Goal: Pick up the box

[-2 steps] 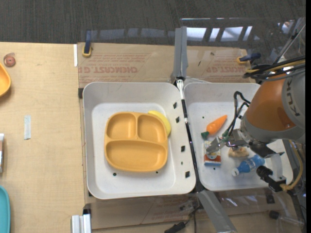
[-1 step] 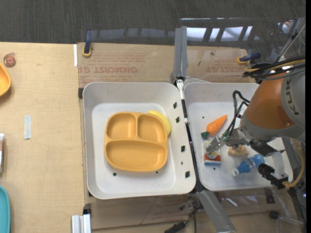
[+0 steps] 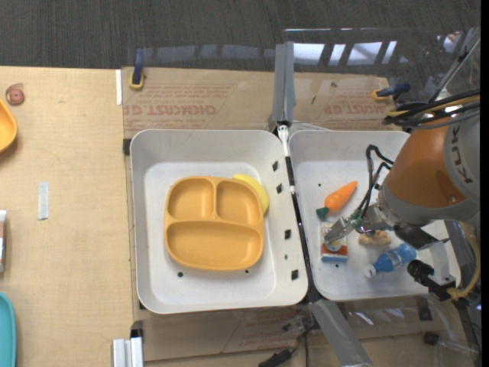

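Jaws (image 3: 337,232) over box (image 3: 334,249), mid-bin.

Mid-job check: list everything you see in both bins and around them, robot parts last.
Left bin: one, white, holds the plate.
Divided plate: one, orange-yellow, three compartments, centre of left bin.
Yellow item: one, tucked at the plate's upper right edge.
Right bin: one, white.
Carrot: one, orange, upper right bin.
Box: one, small, white with red and blue, under the pincer.
Bottle: one, blue, lower right bin.
Arm: one, grey and orange, from the right.
Pincer: one, above the box.
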You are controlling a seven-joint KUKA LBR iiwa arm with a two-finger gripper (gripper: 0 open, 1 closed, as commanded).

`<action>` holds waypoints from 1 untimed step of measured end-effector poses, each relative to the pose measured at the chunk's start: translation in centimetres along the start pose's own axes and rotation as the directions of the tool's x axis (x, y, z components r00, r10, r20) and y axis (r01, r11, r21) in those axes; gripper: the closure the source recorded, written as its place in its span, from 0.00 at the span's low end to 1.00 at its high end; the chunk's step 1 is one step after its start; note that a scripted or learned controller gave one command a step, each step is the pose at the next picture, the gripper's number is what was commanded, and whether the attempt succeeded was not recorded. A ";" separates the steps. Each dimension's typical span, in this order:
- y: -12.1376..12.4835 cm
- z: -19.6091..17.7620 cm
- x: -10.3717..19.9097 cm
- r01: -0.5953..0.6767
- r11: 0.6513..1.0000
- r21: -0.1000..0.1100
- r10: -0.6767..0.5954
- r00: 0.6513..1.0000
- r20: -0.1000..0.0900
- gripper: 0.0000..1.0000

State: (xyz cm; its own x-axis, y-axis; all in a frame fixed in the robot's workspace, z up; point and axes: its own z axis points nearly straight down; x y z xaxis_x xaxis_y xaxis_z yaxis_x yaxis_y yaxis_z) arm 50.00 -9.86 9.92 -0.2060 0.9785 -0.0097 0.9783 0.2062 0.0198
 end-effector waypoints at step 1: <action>0.5 0.0 -0.6 -0.097 0.995 0.005 0.097 0.995 -0.007 0.00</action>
State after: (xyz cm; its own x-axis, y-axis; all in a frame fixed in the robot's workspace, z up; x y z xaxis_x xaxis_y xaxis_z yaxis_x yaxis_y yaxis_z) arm 50.60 -10.39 9.91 -0.1102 0.9939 -0.0008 0.9938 0.1102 0.0155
